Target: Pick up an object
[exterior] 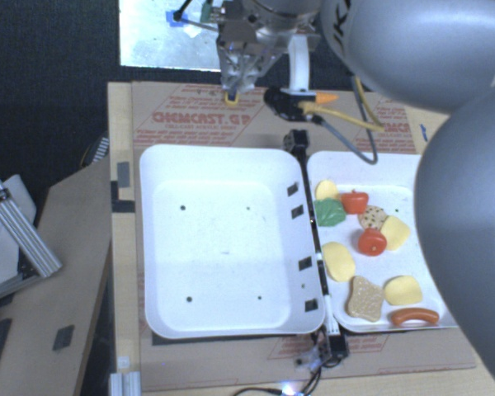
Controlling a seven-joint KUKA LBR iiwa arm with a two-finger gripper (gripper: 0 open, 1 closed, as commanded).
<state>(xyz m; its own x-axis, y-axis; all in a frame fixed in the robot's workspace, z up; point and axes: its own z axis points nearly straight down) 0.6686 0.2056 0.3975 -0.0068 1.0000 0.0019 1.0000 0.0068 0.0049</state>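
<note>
Jaws (pixel 232 89) above bench beyond left bin (pixel 223 238), state unclear; toy food (pixel 371 242) far right.

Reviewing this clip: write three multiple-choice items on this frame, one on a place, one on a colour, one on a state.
1. Where is the gripper?
A. over the cardboard behind the left bin
B. inside the right bin
C. beside the sausage

2. What colour is the leafy piece in the right bin?
A. blue
B. green
C. black

3. How do the toy foods lie?
A. all in the left bin
B. split between the bins
C. all in the right bin

Key: 1 A, it hangs above the printed cardboard beyond the left bin. 2 B, it is plainly green. 3 C, every piece sits in the right bin.
</note>
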